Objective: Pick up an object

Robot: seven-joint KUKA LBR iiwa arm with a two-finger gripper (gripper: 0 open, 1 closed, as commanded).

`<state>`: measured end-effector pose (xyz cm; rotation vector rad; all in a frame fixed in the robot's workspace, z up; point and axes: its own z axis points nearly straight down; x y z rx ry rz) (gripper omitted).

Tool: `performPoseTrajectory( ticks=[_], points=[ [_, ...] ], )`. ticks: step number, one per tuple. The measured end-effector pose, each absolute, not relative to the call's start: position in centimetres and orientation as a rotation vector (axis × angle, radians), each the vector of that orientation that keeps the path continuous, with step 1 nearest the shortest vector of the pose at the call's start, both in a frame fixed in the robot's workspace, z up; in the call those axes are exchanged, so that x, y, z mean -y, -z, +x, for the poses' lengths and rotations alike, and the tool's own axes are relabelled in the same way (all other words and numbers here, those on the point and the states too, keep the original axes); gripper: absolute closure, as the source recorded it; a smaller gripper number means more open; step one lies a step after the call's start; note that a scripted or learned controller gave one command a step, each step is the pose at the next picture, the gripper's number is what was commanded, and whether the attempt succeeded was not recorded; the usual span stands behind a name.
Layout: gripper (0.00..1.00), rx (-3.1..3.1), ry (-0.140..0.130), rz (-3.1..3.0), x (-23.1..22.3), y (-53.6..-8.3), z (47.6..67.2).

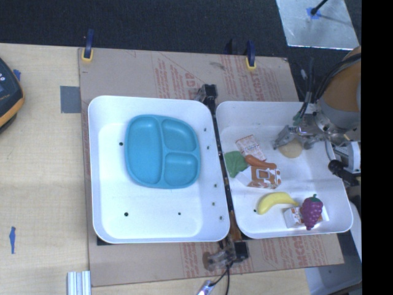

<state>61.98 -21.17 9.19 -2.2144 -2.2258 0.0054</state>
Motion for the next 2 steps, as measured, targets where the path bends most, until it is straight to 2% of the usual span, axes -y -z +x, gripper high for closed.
performPoseTrajectory(
  ticks=[1, 2],
  points=[
    [0.00, 2.224, -0.002, -2.216, 21.2, -9.2, 65.6],
    [0.00, 2.226, -0.005, -2.215, 21.2, -9.2, 62.3]
  ],
)
